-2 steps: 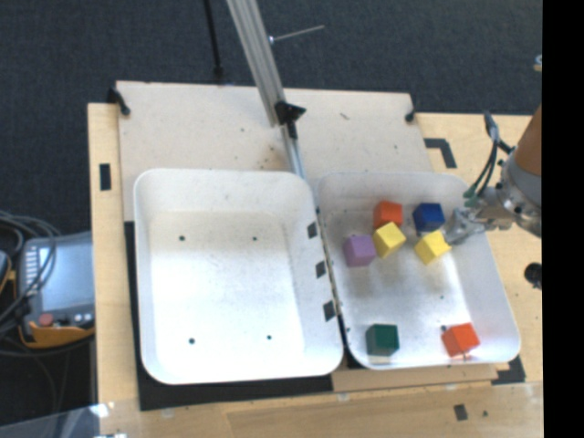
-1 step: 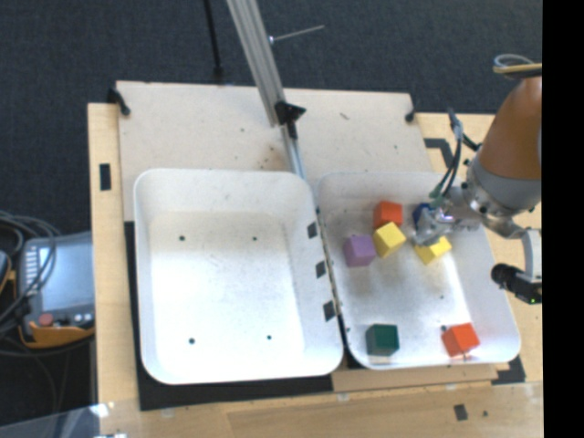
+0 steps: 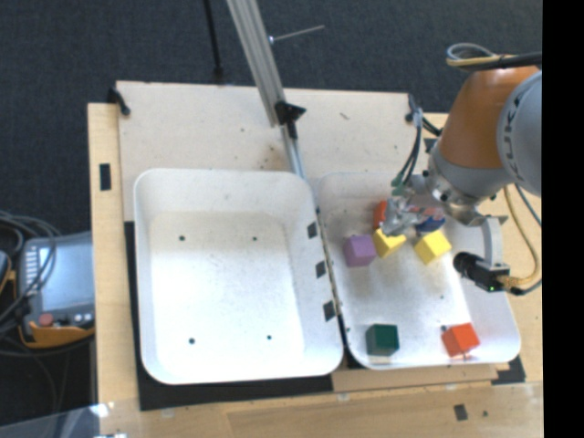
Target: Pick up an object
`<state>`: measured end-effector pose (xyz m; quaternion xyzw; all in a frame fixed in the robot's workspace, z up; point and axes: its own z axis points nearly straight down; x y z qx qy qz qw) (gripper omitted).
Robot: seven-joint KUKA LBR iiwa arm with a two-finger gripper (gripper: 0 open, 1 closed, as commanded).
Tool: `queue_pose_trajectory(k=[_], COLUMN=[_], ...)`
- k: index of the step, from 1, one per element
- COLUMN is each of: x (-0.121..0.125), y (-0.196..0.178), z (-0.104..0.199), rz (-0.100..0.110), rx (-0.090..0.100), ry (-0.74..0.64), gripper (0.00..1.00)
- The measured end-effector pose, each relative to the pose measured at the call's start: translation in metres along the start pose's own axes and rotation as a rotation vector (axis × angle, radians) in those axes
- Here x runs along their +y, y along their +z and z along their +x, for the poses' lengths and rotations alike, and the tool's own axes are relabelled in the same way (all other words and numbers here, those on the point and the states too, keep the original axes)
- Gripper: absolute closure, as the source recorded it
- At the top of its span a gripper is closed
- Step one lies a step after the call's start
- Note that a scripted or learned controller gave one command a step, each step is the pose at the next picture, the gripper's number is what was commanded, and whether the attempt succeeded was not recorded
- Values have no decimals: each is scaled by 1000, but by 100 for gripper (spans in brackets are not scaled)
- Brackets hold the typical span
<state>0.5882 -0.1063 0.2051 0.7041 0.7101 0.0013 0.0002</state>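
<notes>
The right bin (image 3: 484,340) holds several small blocks. A purple block (image 3: 359,250) lies left of a yellow block (image 3: 389,242), and a second yellow block (image 3: 432,245) lies to the right. An orange piece (image 3: 380,213) peeks out just behind the gripper. A dark green block (image 3: 382,339) and an orange block (image 3: 460,339) rest near the front wall. My gripper (image 3: 399,219) hangs low over the bin's middle, directly above and touching or nearly touching the left yellow block. The wrist hides how the fingers stand.
The left bin (image 3: 228,276) sits beside the right one, with a shared divider (image 3: 324,263) between them. A slanted aluminium post (image 3: 260,48) rises behind the bins. A black cable and connector (image 3: 479,272) hang off the arm over the right bin's edge.
</notes>
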Motion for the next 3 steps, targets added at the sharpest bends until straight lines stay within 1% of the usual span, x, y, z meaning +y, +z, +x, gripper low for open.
queue_pose_trajectory(k=[1,2,3], x=[2,16,25], y=[-12,-7,-23], z=[53,101,149], rz=[-2,1,0], rx=[0,0,0], ry=[0,1,1], gripper=[100,100,100])
